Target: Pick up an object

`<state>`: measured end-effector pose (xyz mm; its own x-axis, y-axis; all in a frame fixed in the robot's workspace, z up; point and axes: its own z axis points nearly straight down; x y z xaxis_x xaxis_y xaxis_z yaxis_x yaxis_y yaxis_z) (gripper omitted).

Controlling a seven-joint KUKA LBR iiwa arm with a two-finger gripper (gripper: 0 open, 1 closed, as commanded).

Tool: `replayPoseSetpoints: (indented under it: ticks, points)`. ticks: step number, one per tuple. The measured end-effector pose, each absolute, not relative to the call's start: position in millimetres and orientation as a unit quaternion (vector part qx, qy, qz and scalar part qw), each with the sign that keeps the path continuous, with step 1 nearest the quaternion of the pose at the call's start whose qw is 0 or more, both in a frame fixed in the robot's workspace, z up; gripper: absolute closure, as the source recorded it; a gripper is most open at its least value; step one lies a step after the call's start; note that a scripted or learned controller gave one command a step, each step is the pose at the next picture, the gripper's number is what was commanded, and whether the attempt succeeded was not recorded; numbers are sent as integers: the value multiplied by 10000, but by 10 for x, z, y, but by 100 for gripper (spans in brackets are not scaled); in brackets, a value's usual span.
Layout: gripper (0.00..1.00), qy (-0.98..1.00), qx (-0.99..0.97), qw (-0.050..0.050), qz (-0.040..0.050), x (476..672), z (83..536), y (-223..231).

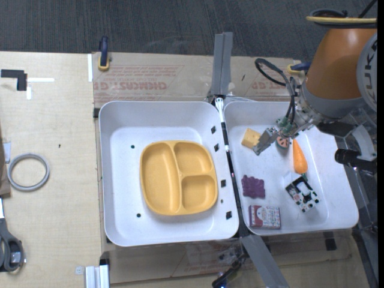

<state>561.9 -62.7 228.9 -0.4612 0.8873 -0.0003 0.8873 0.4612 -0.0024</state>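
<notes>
Although the gripper hangs just beside the yellow block, jaws apart around nothing, no object is lifted yet.

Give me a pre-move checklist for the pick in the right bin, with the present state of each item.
1. Tool over the right bin: ok.
2. Nearest target, the yellow block, beside the tool: ok.
3. Nothing between the fingers: cannot tell.
4. Carrot, purple grapes, red box, black-and-white piece lie apart: ok.
5. Cable free of the bin: ok.
6. Yellow tray in the left bin, out of the way: ok.
</notes>
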Motion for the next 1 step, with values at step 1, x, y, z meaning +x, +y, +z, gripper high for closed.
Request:
replayPoseSetpoints:
  ticks: [1]
  points:
    - [0,-8557,-5175,-5,4,5692,919,-1080]
